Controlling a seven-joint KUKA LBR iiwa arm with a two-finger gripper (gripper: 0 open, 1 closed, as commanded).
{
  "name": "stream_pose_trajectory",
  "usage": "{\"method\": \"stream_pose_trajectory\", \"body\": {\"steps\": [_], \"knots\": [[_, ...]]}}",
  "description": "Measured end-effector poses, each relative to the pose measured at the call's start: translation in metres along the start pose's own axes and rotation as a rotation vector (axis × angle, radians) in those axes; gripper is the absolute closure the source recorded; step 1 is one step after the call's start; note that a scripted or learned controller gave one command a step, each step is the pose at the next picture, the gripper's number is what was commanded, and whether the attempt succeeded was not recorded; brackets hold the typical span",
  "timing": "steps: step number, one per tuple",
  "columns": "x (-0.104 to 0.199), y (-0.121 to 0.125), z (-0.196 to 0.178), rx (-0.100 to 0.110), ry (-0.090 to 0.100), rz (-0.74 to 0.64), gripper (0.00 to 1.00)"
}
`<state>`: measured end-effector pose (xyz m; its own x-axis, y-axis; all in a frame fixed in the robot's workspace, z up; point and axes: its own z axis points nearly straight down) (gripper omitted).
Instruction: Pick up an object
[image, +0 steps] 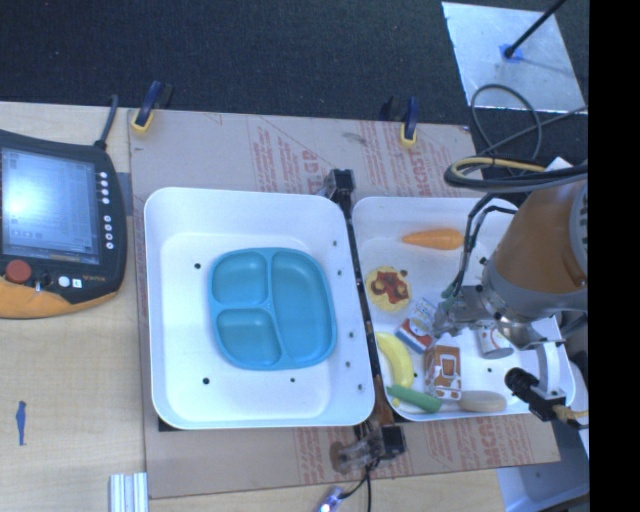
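The robot's gripper hangs low over the right bin, finger state impossible to tell, above a small blue-and-red packet beside the banana; a clean pick likely demands centring on one item.

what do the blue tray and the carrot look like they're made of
Blue tray: likely moulded plastic, one even colour, smooth rounded compartments, soft sheen. Carrot: probably a plastic toy, uniformly orange and smooth, though too small to be sure.
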<state>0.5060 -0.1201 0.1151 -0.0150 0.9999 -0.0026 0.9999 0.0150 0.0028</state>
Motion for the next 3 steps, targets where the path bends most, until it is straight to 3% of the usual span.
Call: {"method": "stream_pose_trajectory", "body": {"steps": [1,2,3], "knots": [[0.0,0.0,0.0,0.0,0.0,0.0,0.0],[0.008,-0.03,0.024,0.006,0.003,0.009,0.0],[0.007,-0.029,0.013,0.006,0.001,0.005,1.0]]}}
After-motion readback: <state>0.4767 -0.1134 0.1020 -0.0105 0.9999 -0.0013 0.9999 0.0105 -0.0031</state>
